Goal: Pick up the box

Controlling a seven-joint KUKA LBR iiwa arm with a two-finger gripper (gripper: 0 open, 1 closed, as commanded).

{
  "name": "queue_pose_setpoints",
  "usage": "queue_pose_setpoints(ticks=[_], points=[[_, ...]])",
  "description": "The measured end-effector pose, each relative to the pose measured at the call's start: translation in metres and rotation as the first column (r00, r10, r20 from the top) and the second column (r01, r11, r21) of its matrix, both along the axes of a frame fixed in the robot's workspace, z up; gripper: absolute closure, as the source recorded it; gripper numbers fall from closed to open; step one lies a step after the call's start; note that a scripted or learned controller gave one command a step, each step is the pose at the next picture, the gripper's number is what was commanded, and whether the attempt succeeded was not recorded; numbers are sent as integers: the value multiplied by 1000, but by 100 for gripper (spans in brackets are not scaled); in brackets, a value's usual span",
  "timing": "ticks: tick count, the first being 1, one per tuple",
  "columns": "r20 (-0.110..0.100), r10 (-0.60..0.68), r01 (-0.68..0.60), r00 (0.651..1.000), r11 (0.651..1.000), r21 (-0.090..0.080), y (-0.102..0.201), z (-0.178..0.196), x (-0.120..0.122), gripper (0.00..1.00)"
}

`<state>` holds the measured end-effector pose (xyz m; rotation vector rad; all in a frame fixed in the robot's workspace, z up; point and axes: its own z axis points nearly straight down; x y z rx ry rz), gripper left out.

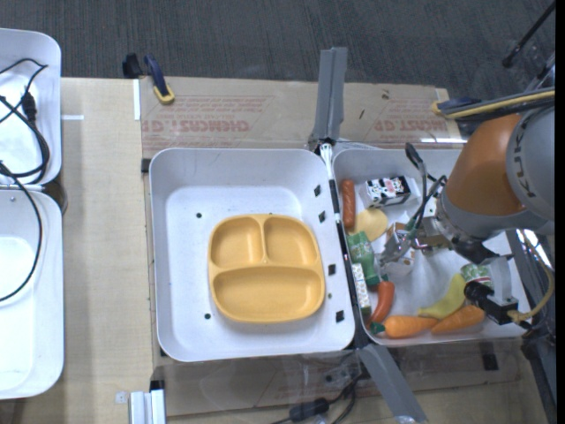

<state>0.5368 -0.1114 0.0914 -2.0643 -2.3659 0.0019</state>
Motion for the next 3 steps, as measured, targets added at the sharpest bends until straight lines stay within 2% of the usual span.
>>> queue_pose_setpoints(ticks=[1,2,3], points=[[1,-4,4,1000,1000,0,-1,9,0,100],[2,8,-8,1000,1000,-3,24,103,107,100],[1,-47,47,999,999,-3,75,130,122,100]])
